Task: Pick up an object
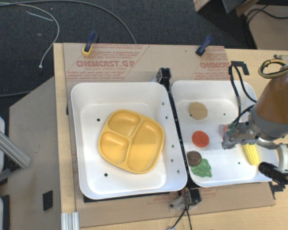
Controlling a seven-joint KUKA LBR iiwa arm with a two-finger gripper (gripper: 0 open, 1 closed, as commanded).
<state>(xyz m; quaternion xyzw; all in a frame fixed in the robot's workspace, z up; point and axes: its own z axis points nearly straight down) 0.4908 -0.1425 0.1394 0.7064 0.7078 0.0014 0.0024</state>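
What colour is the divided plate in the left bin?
Yellow. The divided plate shows plainly in the camera view, lying in the left bin.

Robotics lab: clamped bench (134, 56), loose cables (48, 18).

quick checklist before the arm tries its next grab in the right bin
1. Gripper is over the right bin: ok.
2. Finger opening: cannot tell.
3. Anything held between the fingers: cannot tell, nothing seen there.
4. Red round piece lies apart from the tan round piece, open to a grasp: ok.
5. Brown round piece touches the green piece, crowded for a clean pick: not ok.
6. Yellow corn lies partly under the arm, close beside the gripper, hard to judge: cannot tell.
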